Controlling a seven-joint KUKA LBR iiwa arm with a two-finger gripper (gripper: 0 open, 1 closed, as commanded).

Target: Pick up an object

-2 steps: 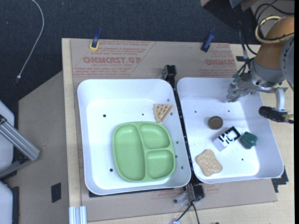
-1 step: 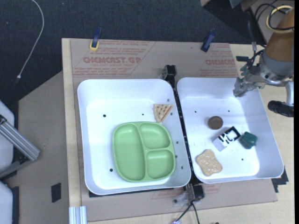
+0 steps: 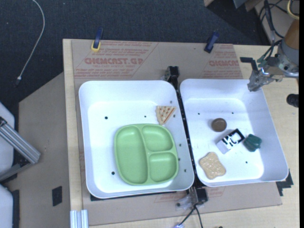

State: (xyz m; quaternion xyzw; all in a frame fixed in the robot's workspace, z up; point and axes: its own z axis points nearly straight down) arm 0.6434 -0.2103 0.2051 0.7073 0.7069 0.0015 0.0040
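Arm: grey rounded casing, tan-orange patch above the wrist.
Pincer: small metallic grey piece with dark fittings, thin prongs.

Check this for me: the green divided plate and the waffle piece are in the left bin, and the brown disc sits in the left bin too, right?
Not quite. The camera view shows the brown disc in the right bin. The green divided plate and the waffle piece are indeed in the left bin.

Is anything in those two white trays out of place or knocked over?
Nothing looks spilled or broken. One small oddity: the waffle-like wedge in the left bin lies beside the green divided plate, not in it. The claw hangs above the right bin's far corner, touching nothing.
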